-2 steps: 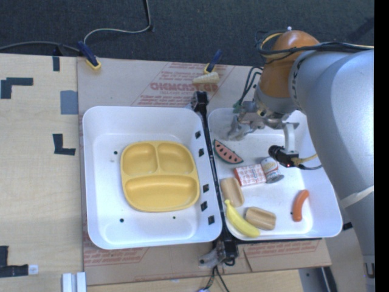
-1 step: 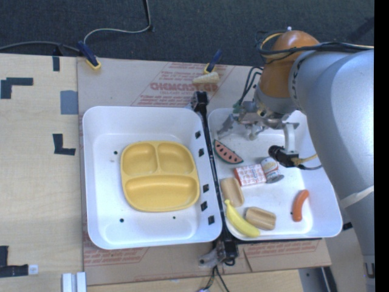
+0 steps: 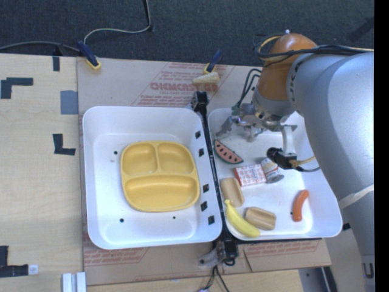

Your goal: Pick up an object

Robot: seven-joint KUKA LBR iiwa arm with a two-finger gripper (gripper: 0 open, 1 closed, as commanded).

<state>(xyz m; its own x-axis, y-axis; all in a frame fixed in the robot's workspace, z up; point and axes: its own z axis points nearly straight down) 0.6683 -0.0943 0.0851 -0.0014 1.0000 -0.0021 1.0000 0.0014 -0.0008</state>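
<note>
Arm reaching in from the right, gripper [image 3: 250, 126] hanging low over the back of the right bin [image 3: 316, 227], nothing visibly held; open or shut, can't tell from this angle. Pickable stuff all piled in that bin: watermelon slice [image 3: 228, 152] nearest, then red-and-white packet [image 3: 250, 175], banana [image 3: 240, 221], hot dog [image 3: 298, 205]. Yellow divided plate [image 3: 160, 176] alone in the left bin [image 3: 97, 181]. Probably lining up on the watermelon slice.

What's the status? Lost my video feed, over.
Gripper low in right bin, far end. Nothing seen between fingers. Nearest: watermelon slice, red-white box. Yellow tray in left bin.
</note>
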